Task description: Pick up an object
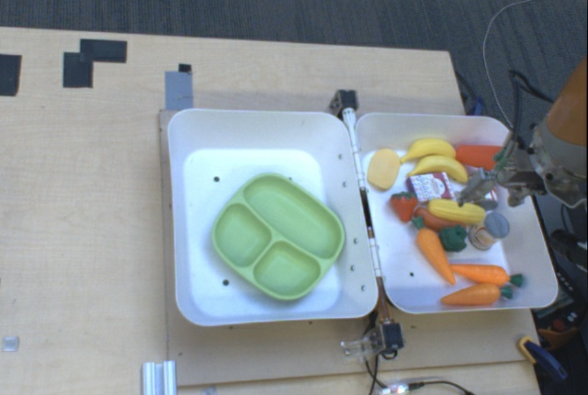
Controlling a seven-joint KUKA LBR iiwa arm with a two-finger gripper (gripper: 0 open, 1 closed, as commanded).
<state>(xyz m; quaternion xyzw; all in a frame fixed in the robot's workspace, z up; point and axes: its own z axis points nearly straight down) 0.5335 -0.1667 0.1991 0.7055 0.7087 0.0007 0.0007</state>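
At the right of the frame, the grey metal two-finger gripper [485, 191] hangs over the right shallow white plastic bin [542, 274], its tips just above a heap of toy food; whether it is apart or together cannot be told. Under it lie a yellow plastic banana [456, 211], a purple-and-white packet [428, 187] and a small grey disc [496, 225]. Three orange toy carrots [478, 274] lie lower in that bin. The left white bin [184, 200] holds a light-green three-compartment plate [278, 236], on the pale wooden tabletop [83, 228].
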